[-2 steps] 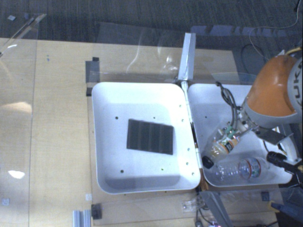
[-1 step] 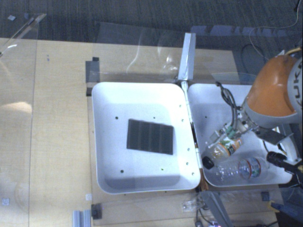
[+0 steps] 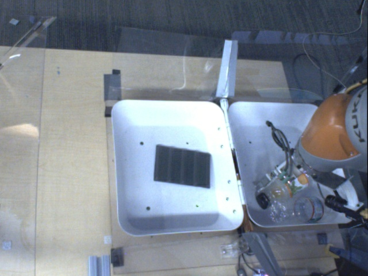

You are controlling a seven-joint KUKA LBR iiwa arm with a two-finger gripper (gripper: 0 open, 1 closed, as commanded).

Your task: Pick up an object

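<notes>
A dark ridged rectangular pad (image 3: pixel 182 166) lies flat in the middle of the left bin (image 3: pixel 129 154). In the right bin (image 3: pixel 253 131) the arm's orange band (image 3: pixel 330 132) leans in from the right. Below it my gripper (image 3: pixel 280 176) is low over a small heap at the bin's front. That heap holds a small black piece (image 3: pixel 263 199), crinkled clear plastic (image 3: pixel 278 210) and a round clear-rimmed object (image 3: pixel 312 209). A bit of green and orange (image 3: pixel 300 180) shows beside the gripper. The arm hides whatever lies under the wrist.
A thin black cable (image 3: pixel 277 134) curls over the right bin's floor toward the gripper. An upright metal divider post (image 3: pixel 226 71) stands behind the seam between the bins. Black brackets (image 3: pixel 113 85) sit at the left bin's corners. Wooden bench surrounds both bins.
</notes>
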